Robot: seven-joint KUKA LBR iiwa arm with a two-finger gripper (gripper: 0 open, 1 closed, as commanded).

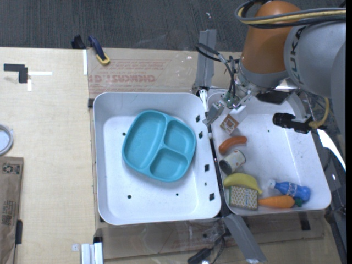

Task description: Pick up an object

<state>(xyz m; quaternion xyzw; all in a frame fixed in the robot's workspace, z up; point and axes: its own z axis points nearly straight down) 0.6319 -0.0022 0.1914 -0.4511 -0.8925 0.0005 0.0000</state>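
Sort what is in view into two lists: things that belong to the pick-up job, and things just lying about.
Job:
- gripper
- right bin holding the pickable items: hot dog, banana, carrot, blue bottle, small can, sponge, small packet

Lying about:
- blue divided plate in the left bin
- tape roll
- clamp

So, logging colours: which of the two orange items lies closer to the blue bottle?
The orange carrot, touching the blue bottle at the near edge; the orange sausage lies farther up.
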